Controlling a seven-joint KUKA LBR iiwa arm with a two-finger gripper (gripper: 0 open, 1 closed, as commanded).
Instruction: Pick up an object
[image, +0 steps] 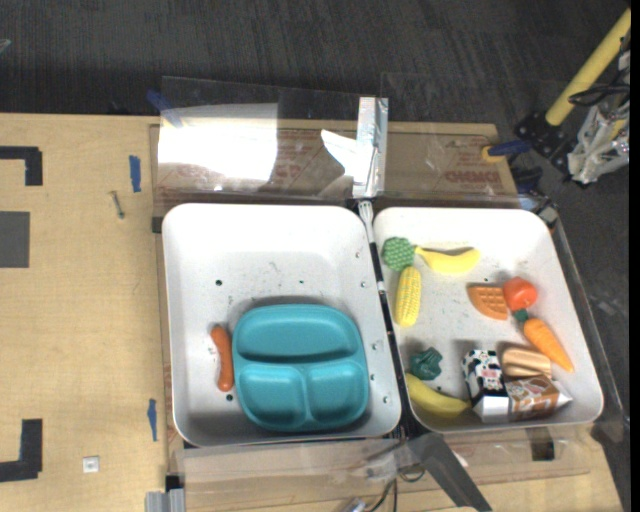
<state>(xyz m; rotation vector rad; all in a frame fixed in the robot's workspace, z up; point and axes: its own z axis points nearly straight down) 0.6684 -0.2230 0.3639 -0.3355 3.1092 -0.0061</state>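
The left bin (190, 250) holds a teal divided plate (300, 365) with an orange-red sausage (224, 357) lying beside its left edge. In the right bin (570, 300) lie toy foods. A green broccoli piece (398, 252), a corn cob (408, 295) and a yellow banana (450, 260) sit toward the back left. An orange waffle piece (489, 300), a red tomato (520, 293) and a carrot (546, 343) are at the right. Near the front are a dark green piece (427, 363), a second banana (436, 398), a black-and-white carton (484, 370), a bread roll (525, 360) and a brown box (530, 398).
A clear plastic wall with a metal post (370, 145) stands behind the bins. A yellow pole (595, 60) and cabling lie on the floor at the top right. Flat cardboard (70, 300) covers the bench to the left.
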